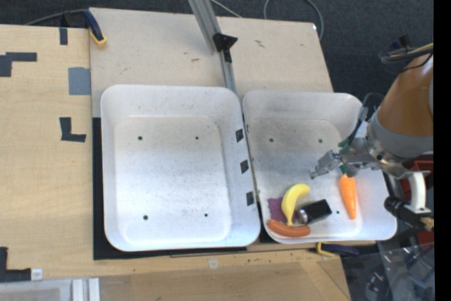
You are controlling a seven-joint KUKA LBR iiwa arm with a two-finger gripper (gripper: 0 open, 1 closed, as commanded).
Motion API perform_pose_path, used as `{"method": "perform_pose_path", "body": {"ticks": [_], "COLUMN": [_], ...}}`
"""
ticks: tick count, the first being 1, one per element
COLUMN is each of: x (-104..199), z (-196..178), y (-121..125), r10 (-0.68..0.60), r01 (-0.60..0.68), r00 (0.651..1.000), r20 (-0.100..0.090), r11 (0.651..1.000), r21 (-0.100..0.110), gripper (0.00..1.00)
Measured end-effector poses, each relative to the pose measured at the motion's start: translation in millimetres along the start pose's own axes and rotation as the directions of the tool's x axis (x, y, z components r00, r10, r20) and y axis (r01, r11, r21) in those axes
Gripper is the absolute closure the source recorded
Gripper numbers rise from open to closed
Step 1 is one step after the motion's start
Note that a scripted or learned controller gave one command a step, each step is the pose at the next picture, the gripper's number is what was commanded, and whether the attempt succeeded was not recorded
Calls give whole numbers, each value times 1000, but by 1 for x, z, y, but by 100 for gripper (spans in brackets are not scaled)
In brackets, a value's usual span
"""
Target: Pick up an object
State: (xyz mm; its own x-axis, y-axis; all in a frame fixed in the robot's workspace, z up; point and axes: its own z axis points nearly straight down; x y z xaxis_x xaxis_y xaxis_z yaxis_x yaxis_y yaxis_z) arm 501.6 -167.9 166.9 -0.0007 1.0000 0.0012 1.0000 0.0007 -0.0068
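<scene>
The right bin point(296, 113) holds a yellow banana point(294, 198), an orange carrot point(348, 196), a black block point(316, 211), a reddish sausage point(288, 228) and a small purple piece point(274, 207), all near its front edge. My gripper point(331, 164) hangs over the right part of this bin, just left of the carrot's top end and above the banana. Nothing shows between its fingers.
The left bin point(169, 166) lies beside the right one, with a raised divider between them. A slanted metal post point(201, 0) rises behind the bins. The orange band of the arm point(412, 106) fills the right side above the bin's rim.
</scene>
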Motion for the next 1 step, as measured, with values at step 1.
{"method": "perform_pose_path", "body": {"ticks": [1], "x": [-2], "z": [60], "y": [-4], "r10": [3], "r01": [-3], "r00": [1000], "r20": [1], "r11": [1000], "r21": [-7], "gripper": [0]}}
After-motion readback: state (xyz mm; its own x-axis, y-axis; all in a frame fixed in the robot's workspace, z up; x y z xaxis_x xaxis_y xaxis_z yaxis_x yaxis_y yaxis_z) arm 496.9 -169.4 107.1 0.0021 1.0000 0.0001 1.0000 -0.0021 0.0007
